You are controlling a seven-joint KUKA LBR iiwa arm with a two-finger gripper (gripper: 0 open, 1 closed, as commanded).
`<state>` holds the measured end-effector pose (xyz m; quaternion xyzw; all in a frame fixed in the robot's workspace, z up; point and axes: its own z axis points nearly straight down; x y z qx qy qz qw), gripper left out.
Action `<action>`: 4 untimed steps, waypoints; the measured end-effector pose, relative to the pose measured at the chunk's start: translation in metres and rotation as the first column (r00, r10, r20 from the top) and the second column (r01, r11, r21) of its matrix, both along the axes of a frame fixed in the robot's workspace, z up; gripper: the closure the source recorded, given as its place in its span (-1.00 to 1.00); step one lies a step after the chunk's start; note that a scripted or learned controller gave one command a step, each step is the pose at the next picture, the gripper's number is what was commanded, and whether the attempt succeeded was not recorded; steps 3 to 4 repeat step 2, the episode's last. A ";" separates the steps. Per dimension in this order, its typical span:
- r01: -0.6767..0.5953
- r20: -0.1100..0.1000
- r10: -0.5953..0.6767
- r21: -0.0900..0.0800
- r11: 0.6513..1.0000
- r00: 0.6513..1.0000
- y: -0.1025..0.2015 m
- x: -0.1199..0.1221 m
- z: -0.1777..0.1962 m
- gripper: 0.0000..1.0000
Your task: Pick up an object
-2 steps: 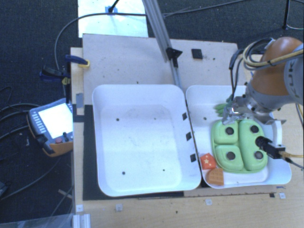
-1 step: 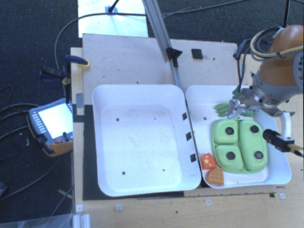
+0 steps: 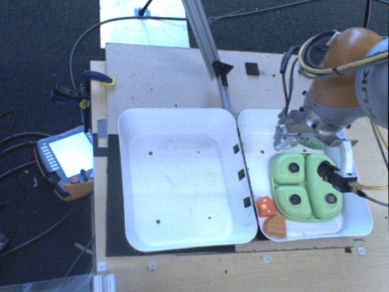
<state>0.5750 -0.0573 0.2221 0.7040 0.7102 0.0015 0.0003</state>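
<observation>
In the right bin (image 3: 255,132) lies a light green tray-like object (image 3: 304,187) with round dimples. At the bin's near left corner sit a small red-orange block (image 3: 265,207) and an orange ridged piece (image 3: 275,226). A dark green thing (image 3: 313,143) peeks out just behind the green tray, under the arm. My gripper (image 3: 285,135) hangs low over the back of the right bin, just behind the green tray's far left corner. The wrist covers its fingers from this angle.
The left bin (image 3: 182,178) lies beside the right one, with black clips along the shared wall. A slanted metal pole (image 3: 203,32) rises behind the bins. A teach pendant (image 3: 67,160) rests left of the bench. Cables trail off the arm at the right.
</observation>
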 end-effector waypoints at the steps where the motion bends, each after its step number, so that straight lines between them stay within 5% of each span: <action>1: -0.002 0.000 0.002 0.000 1.000 1.000 0.059 0.005 0.010 1.00; 2: -0.002 -0.002 0.002 0.001 1.000 1.000 0.119 0.006 0.000 1.00; 4: -0.002 -0.002 0.002 0.001 1.000 1.000 0.119 0.006 0.000 1.00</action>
